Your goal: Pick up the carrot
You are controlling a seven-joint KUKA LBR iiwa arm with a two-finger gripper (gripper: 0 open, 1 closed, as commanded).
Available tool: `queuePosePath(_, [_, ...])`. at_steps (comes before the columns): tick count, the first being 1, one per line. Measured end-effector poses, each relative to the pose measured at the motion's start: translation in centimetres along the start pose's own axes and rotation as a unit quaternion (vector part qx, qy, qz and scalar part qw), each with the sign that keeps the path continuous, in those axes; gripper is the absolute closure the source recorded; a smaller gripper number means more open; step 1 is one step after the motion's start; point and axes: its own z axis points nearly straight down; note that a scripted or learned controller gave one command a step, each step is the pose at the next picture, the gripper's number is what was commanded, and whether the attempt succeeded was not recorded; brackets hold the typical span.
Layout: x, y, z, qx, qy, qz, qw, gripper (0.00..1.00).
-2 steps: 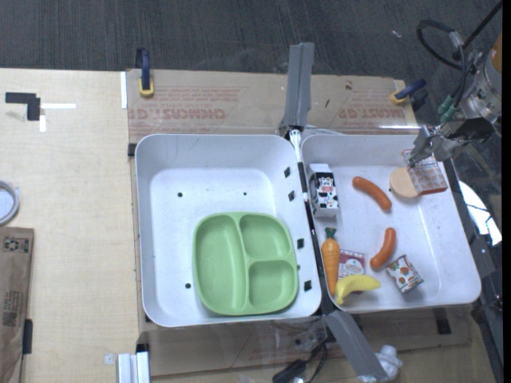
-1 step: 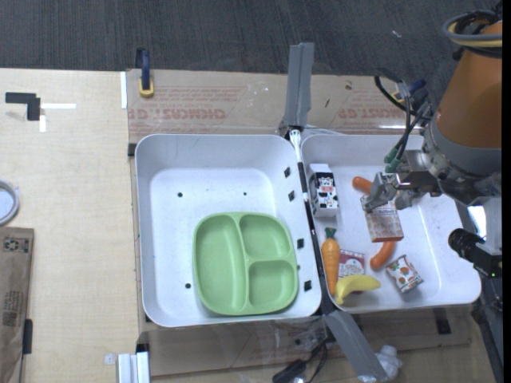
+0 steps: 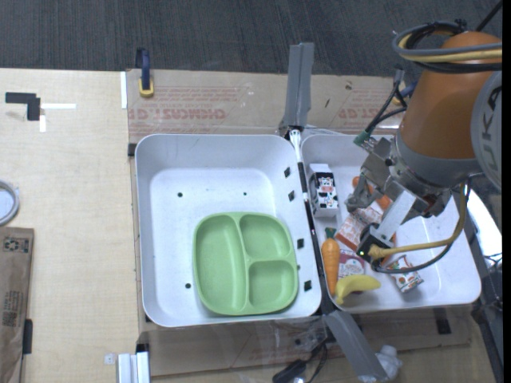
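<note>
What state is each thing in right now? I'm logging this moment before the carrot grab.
carrot: lying in the right bin, not gripped.
banana: lying at the carrot's lower end.
green plate: flat in the left bin, compartments bare.
small carton: lying by the right bin's left wall.
gripper: low over the right bin, beside the carrot.

Bright, even overhead light — soft shadows, glare at the right bin, slightly grainy.
</note>
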Motion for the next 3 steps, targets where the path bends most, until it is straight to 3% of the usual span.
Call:
queuePosePath(1, [0.0, -0.1, 6.7, 0.001, 0.0, -0.228, 0.9737, 1.0])
queuePosePath(2, [-3.1, 2.7, -4.8, -0.001, 0.0, -0.108, 0.9941, 1.0])
queuePosePath(3, [1.2, -1.1, -7.7, -0.001, 0.0, -0.012, 0.9999, 1.0])
